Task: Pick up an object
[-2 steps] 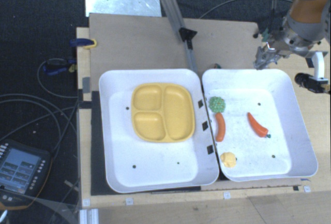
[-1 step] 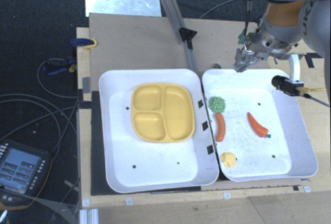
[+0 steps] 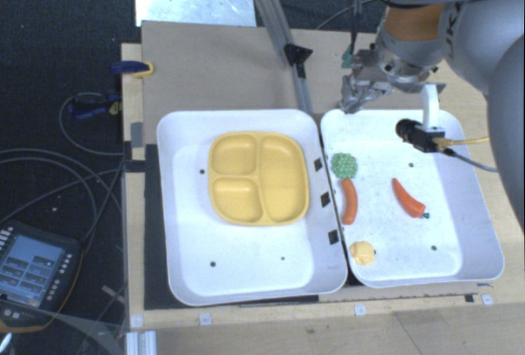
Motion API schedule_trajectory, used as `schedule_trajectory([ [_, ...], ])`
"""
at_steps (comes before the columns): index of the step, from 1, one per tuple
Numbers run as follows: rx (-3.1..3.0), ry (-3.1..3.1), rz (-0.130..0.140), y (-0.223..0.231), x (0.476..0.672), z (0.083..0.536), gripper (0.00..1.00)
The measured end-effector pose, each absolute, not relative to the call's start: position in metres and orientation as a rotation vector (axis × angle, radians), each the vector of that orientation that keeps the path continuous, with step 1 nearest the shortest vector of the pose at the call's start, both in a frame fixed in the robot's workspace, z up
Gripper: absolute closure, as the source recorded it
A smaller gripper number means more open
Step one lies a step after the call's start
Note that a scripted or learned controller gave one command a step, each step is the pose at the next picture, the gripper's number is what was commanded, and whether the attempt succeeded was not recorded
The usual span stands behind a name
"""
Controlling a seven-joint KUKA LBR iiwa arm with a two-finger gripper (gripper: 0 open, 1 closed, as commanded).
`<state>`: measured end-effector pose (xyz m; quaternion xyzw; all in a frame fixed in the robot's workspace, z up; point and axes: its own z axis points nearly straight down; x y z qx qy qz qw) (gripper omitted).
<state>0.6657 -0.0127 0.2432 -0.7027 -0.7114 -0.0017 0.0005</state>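
The gripper hangs over the back edge of the right bin – can't tell if its fingers are spread or pressed together. In that bin lie a green ball, a sausage just under it, a carrot & a small yellow toy near the front. The left bin holds a yellow plate w/ three parts – both bins sit on the bench.

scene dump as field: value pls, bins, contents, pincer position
left bin: yellow divided plate
right bin: green ball, sausage, orange carrot-like piece, small yellow piece
pincer: above the right bin's far left corner, nothing seen between its fingers
nearest item to pincer: green ball
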Motion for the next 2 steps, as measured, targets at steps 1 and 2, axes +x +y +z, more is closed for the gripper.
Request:
schedule_trajectory([
  [1, -2.209, -2.232, -0.003, 0.033, 0.659, 0.241, 1.0],
  [2, -2.209, -2.234, -0.007, 0.085, 0.662, 0.249, 1.0],
])
